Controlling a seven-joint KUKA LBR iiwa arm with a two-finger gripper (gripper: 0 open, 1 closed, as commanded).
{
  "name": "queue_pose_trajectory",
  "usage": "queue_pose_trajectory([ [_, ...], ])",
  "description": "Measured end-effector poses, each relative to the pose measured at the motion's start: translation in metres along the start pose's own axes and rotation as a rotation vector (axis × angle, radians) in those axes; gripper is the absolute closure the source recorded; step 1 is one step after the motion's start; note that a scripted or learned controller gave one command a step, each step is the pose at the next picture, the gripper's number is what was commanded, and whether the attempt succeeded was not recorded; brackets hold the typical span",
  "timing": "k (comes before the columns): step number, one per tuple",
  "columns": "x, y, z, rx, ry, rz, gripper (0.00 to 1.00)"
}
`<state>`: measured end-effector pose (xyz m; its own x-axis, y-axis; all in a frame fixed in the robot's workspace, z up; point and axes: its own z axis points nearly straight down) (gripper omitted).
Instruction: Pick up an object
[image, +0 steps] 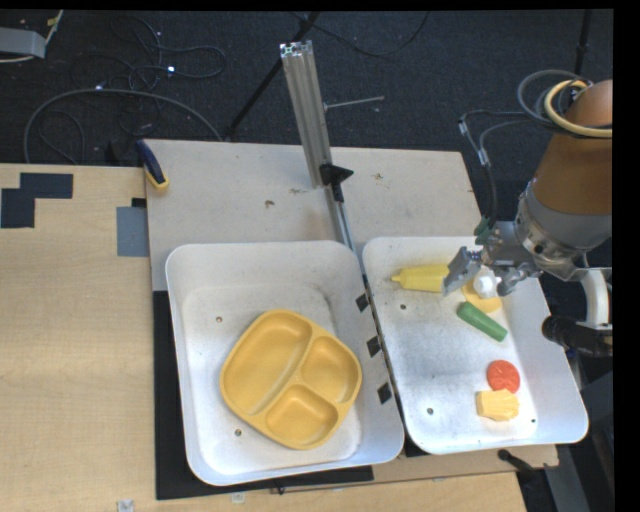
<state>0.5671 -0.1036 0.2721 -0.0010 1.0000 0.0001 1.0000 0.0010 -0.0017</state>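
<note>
Camera view: claw (478, 272) is seen low over the right bin (440, 420), at its far side, w/ fingers spread, nothing pinched between them. A yellow corn-like piece (420, 278) lies just left of it, a green piece (482, 321) just below. A red item (503, 375) & yellow block (497, 404) sit nearer. A yellow divided plate (290, 377) is held in the left bin (200, 290).

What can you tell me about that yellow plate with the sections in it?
The yellow plate is a rounded, glossy tray that looks like plastic, divided by raised ridges into three compartments: one long one on its left side and two smaller ones on the right. It lies flat and right way up on the floor of the left white bin, turned at a slant to the bin's walls. Its compartments hold nothing.
</note>
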Motion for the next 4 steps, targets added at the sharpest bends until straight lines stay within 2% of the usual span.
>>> queue_pose_trajectory([
  [2,-0.006,-0.011,0.118,0.008,0.001,0.002,0.00],
  [3,-0.005,-0.002,0.177,0.005,0.001,0.002,0.00],
  [4,-0.006,-0.003,0.164,0.005,0.001,0.007,1.00],
])
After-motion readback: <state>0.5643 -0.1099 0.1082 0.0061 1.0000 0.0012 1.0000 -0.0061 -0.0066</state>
